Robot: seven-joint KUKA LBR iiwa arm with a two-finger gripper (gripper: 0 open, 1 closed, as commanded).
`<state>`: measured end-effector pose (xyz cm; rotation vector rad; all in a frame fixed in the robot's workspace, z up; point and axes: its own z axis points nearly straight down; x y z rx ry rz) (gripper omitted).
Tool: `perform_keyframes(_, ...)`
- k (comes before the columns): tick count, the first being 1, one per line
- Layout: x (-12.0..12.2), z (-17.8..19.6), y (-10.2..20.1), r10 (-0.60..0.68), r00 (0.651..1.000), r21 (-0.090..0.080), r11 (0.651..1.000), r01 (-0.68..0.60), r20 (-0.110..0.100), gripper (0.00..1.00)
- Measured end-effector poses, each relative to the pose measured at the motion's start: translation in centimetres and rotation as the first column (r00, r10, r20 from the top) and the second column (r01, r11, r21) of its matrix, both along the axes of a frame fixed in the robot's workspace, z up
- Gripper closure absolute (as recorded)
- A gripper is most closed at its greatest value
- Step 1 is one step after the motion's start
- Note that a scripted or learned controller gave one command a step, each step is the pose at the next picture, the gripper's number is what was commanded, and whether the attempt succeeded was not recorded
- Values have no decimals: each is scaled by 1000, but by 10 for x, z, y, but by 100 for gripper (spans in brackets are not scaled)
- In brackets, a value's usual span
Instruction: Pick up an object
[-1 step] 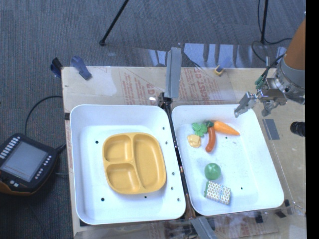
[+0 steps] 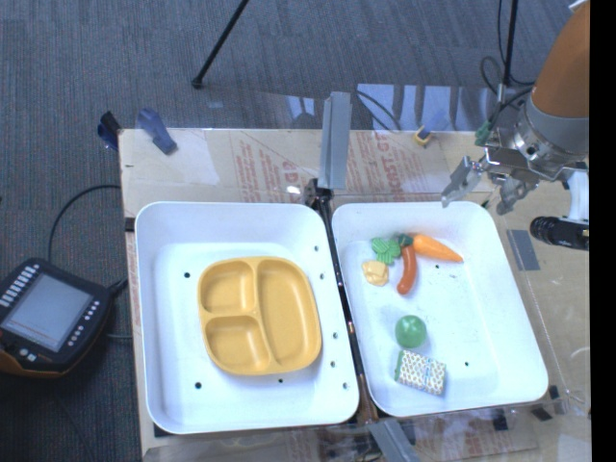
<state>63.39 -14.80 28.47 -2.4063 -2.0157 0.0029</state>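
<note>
Hovering spread-fingered gripper (image 2: 479,187); two bins (image 2: 154,258), one yellow tray (image 2: 258,314), six toys (image 2: 410,331).

We see a grey carpeted floor (image 2: 115,37) covering the area behind and to the far side of the gripper (image 2: 481,183). A cardboard-covered bench top (image 2: 241,162) extends away from the gripper. A thin black stand leg (image 2: 226,32) crosses the carpet well beyond the gripper. A handheld control pendant (image 2: 48,316) lies on the floor, far from the gripper, with a black cable (image 2: 82,210) looping from it. A blue tape piece (image 2: 156,130) sits at the bench's far corner.
</note>
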Motion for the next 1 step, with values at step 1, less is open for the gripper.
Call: perform_keyframes(1,0,0,0,0,1000,0,1000,0,0,0)
